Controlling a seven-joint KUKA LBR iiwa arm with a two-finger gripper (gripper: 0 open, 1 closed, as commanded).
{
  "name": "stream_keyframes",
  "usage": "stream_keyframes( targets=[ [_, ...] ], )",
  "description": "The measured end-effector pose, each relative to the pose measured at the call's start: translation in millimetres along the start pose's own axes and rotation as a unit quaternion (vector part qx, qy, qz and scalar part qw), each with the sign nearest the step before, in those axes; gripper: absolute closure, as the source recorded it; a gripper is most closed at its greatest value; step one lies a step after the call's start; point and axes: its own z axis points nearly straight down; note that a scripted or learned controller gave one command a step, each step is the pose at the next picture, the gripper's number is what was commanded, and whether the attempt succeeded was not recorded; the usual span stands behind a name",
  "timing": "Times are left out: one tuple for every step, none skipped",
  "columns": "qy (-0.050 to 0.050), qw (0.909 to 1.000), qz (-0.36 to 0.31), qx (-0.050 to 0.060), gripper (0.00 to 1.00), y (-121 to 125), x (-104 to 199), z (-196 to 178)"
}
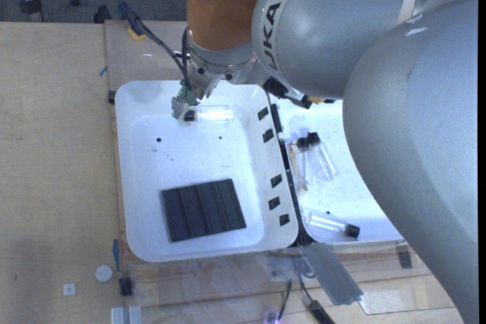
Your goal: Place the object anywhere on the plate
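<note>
Now the gripper is above the far part of the left bin, touching one end of a clear tube; if it grips it, I cannot tell. Nearer than the tube lies a dark ridged plate. Right of the plate, the other bin holds more tubes.

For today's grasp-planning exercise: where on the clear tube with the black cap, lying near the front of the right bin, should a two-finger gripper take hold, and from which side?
Grip the clear tube at mid-body, coming straight down from above. It lies flat on the floor of the right bin, long axis roughly left to right, so the fingers would probably best close across its narrow width, clear of the black cap. Its round body may roll.
</note>
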Motion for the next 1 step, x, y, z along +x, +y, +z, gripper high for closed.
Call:
stream_keyframes(
  targets=[
    [0.000, 0.9919, -0.127, 0.000, 1.00, 3.1, 1.6, 13.1]
  ],
)
